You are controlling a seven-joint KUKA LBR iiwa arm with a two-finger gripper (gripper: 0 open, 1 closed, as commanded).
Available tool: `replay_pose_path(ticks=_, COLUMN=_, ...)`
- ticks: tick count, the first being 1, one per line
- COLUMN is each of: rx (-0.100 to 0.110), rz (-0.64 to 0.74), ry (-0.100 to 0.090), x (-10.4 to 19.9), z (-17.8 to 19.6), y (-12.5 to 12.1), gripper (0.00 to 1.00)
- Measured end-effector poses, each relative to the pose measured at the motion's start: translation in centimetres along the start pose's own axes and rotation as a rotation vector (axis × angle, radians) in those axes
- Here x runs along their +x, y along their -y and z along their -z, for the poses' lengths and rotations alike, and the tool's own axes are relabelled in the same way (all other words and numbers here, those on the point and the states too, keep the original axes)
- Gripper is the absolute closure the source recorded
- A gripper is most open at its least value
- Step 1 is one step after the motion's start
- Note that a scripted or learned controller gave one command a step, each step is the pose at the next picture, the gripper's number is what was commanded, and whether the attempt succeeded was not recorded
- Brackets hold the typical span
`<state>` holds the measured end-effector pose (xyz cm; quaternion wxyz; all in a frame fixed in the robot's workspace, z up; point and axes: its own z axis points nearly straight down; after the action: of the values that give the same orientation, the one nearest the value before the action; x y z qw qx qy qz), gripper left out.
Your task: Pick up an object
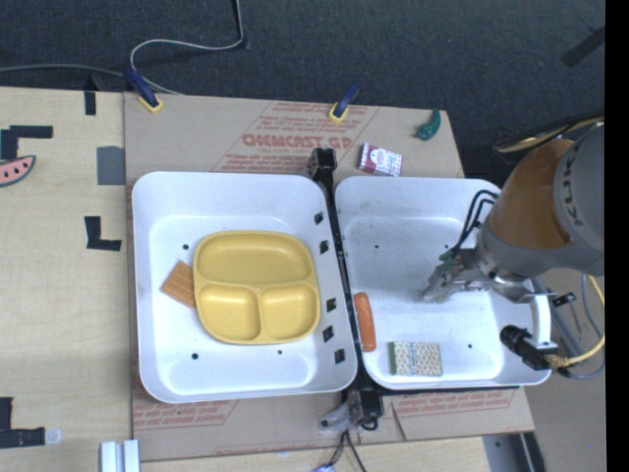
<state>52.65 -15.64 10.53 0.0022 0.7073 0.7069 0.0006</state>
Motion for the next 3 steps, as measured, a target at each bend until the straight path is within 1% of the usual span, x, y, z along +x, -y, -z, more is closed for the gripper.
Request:
replay_pose_path(ticks=1, rx=0.001, rz=0.000, ry=-0.001, x=0.1, z=0.9, y=0.0, gripper=1.00)
replay_pose_path(ticks=2, rx=0.001, rz=0.000, ry=-0.001, x=0.1, z=0.9, y=0.0, gripper=0.00)
replay_pose_path(ticks=3, rx=0.001, rz=0.000, ry=0.001, x=1.8, z=-1.9, y=0.6, gripper=0.00)
